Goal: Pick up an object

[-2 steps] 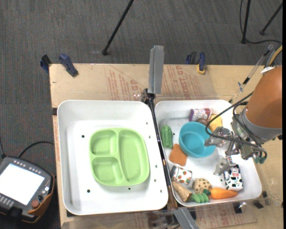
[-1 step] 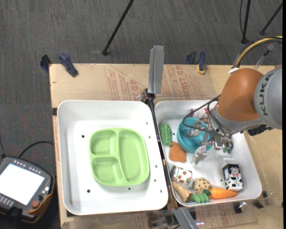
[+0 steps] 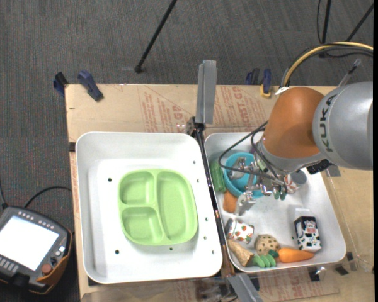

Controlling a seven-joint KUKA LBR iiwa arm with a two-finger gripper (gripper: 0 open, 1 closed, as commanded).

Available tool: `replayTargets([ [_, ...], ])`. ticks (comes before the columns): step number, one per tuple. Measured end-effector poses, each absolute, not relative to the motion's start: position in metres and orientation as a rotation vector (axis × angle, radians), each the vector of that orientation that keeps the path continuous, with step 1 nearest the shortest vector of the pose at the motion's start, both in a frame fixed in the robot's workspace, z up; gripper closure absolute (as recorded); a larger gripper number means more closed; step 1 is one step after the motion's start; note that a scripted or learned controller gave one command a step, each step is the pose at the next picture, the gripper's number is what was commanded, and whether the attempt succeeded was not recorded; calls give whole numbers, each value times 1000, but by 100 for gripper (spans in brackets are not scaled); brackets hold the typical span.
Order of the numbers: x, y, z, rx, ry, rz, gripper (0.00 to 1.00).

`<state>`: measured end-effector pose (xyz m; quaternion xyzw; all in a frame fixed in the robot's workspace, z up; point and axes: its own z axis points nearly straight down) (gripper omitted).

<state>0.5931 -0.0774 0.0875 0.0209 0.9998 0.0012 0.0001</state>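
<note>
- Overhead, gripper [image 3: 251, 194] hangs low in right bin [image 3: 332, 214]; finger state cannot be told.
- Blue bowl [image 3: 234, 168] lies just beside it.
- Carrot [image 3: 295, 255] lies near front edge.
- Green tray [image 3: 157, 206] sits in left bin [image 3: 91, 168].

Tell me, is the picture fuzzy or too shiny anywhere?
In the camera view, the green tray looks sharp and evenly lit; the left bin is bright white but not glaring; the gripper area is cluttered and a little soft; the small toys near the carrot are hard to make out.

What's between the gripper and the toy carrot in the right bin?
In the camera view, bare white bin floor separates the gripper from the toy carrot; a cookie sits just left of that line.
</note>
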Motion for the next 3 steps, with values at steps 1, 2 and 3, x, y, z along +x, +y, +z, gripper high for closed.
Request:
replayTargets([
  [1, 523, -136, 88, 38, 3141, 0, 0],
  [2, 610, -119, 88, 339, 3120, 3, 0],
  [3, 565, -83, 87, 674, 3070, 2, 0],
])
